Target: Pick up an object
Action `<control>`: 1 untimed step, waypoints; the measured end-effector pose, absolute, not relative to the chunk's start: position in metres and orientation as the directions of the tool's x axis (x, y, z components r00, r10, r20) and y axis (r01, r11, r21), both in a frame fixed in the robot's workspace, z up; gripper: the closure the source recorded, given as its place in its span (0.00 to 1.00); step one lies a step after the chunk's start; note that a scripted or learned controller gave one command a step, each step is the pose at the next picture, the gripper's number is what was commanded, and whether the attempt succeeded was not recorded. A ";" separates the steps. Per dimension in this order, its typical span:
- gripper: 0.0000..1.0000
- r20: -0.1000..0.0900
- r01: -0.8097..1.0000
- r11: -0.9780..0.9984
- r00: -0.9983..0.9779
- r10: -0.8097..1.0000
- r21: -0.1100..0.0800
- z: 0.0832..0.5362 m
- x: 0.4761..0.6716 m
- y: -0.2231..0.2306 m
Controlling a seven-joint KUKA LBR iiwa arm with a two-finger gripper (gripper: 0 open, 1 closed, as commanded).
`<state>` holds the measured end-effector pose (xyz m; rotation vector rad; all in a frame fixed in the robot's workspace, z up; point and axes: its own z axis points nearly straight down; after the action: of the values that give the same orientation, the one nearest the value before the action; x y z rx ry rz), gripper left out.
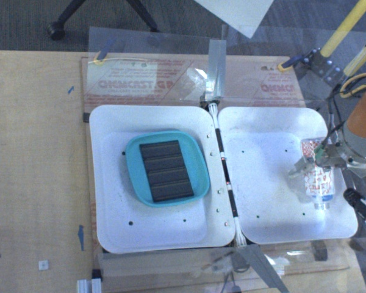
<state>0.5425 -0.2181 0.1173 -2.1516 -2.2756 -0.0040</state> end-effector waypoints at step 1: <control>0.00 -0.002 0.995 0.099 -0.099 0.995 0.007 0.088 0.519 -0.200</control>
<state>0.5194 -0.2004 0.0879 -2.1129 -2.3332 -0.0050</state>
